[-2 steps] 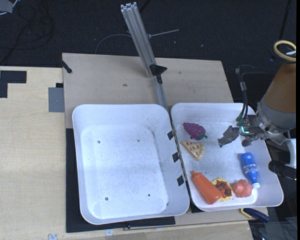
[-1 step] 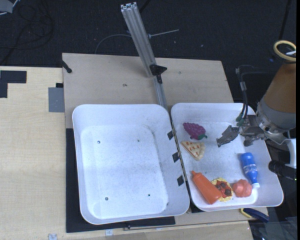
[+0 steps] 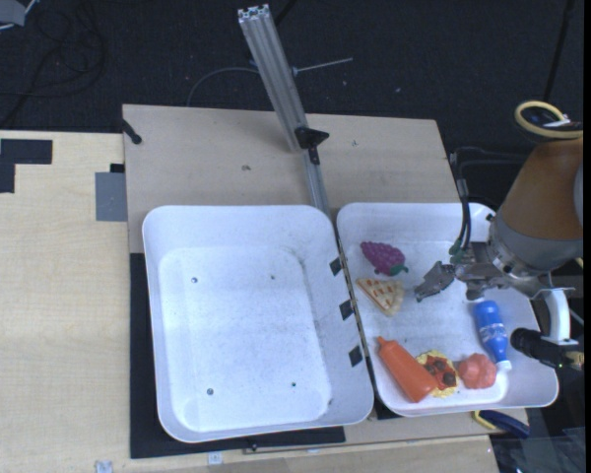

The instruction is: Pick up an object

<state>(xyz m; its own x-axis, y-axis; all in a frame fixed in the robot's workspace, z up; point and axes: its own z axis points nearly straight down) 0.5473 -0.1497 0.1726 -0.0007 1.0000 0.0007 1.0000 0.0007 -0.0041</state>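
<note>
One blue bottle (image 3: 490, 329) partly arm-hidden

The scene was evenly and fairly brightly lit from above, with no hard shadows. The two white bins (image 3: 246, 323) in the lower middle of the frame were the brightest areas, nearly washed out, their speckled floors barely readable. The bench (image 3: 217, 156) looked soft and pale. The top of the frame was dark, with cables faint against black. Detail was low throughout: edges were slightly blurred, and the small things at lower right were grainy. A dim sheen lay on the arm (image 3: 547, 200) at right.
</note>
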